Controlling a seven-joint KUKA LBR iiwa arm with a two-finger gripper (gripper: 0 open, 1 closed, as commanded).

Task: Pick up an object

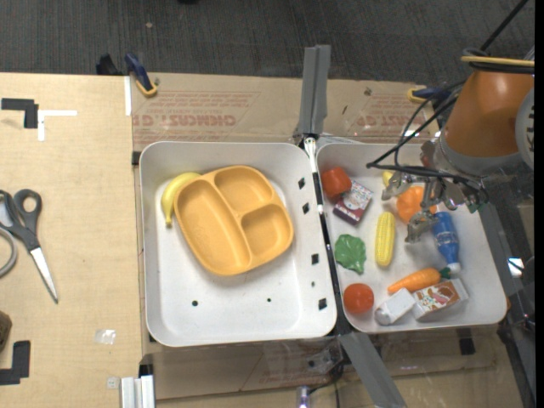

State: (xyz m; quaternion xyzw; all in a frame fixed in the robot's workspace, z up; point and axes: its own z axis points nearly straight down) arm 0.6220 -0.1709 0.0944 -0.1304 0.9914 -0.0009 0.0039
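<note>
The right bin (484, 313) holds several toy foods. My gripper (422, 201) hangs over its far right part, right at a small orange fruit (410, 204). A blue bottle (445, 240) lies just to the right of and below the gripper. To its left are a yellow corn cob (385, 238), a purple and white packet (354, 202) and a red tomato (337, 181). Nearer the front lie a green leafy piece (349, 253), a second red tomato (359, 297), a carrot (414, 280) and a juice carton (435, 300).
The left bin (170, 313) carries a yellow divided plate (234, 219) with a banana (174, 194) at its left rim. Scissors (30, 236) lie on the bench at far left. A grey divider bar (314, 92) stands between the bins at the back.
</note>
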